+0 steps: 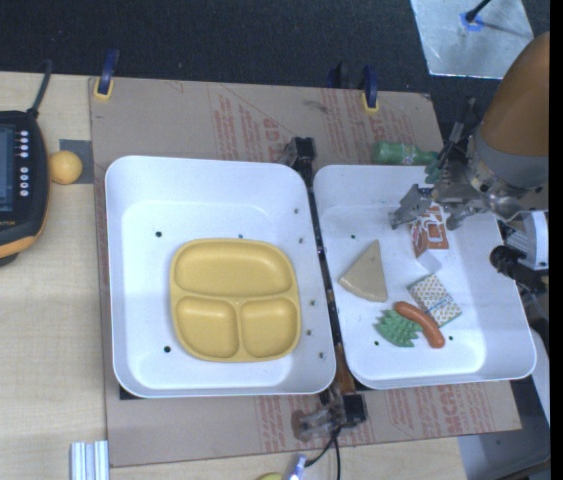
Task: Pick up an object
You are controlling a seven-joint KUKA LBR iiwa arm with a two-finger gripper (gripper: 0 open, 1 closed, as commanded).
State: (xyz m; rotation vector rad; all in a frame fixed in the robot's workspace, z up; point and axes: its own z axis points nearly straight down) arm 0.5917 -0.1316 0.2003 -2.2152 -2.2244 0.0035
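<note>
Reaching into the right bin, we hang our jaws over the red packet, ready to grab it, but we cannot tell if they are apart.

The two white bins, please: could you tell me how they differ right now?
The left bin holds one yellow divided tray; the right bin holds several small items, including a tan wedge and a sausage. The gripper is over the right bin, not the left. Both are shallow and white.

Glossy white plastic bins sit on matt brown cardboard; the yellow tray looks smooth plastic.
</note>
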